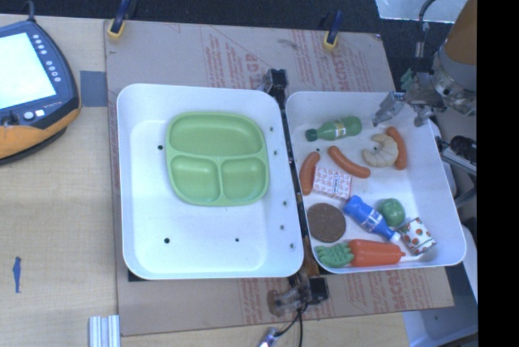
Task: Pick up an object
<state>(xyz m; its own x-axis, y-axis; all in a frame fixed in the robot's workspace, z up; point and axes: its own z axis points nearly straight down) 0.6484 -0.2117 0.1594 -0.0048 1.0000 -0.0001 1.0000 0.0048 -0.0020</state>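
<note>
The right bin point(444, 175) holds several toy foods: a green bottle point(334, 129), an orange sausage point(349, 161), a red sausage point(308, 172), a cracker packet point(332, 183), a brown disc point(326, 221), a blue bottle point(367, 216), a green ball point(392, 212), a red-spotted cup point(417, 235) and a carrot point(371, 254). A beige pastry piece point(379, 149) lies against another red sausage point(396, 147) near the far right. My gripper point(404, 110) hangs over the bin's far right corner, just beyond those two. It is open, with nothing between its fingers.
The left bin point(146, 240) holds a green divided plate point(217, 157). A tablet pendant point(32, 90) lies at the bench's left edge. Two clamps point(120, 17) point(331, 29) pin the cardboard at the back. Cables and metal fittings sit between the bins, front and back.
</note>
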